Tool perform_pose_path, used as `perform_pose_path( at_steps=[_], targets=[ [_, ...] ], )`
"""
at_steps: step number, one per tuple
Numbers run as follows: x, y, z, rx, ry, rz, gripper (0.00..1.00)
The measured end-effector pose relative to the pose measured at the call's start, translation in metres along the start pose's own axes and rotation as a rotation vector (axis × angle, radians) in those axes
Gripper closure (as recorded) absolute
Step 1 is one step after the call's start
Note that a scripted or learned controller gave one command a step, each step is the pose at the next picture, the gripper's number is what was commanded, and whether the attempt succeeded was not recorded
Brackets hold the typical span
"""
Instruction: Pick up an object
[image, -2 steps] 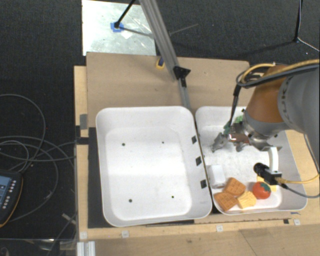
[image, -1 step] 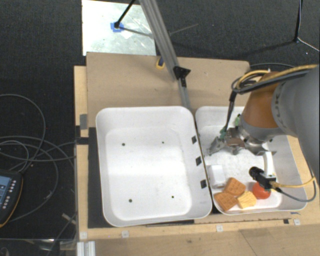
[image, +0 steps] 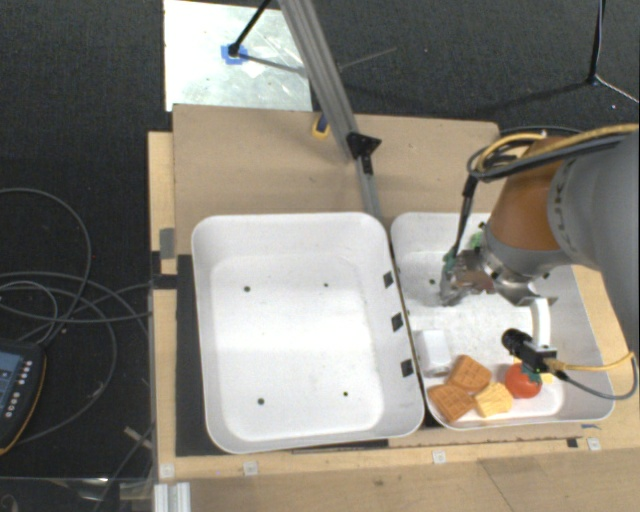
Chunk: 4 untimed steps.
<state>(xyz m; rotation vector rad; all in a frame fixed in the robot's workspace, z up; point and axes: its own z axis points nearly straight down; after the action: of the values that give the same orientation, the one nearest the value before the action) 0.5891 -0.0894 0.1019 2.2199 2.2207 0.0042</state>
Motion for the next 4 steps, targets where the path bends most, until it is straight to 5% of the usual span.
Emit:
perform_pose_path(
  at_steps=[3, 4],
  targets=[
    [-0.014, 0.002, -0.166, -0.006, -0.002, -0.004, 1.00],
    [0.041, 0.011, -0.171, -0.001, 0.001, -0.011, 1.00]
  ],
)
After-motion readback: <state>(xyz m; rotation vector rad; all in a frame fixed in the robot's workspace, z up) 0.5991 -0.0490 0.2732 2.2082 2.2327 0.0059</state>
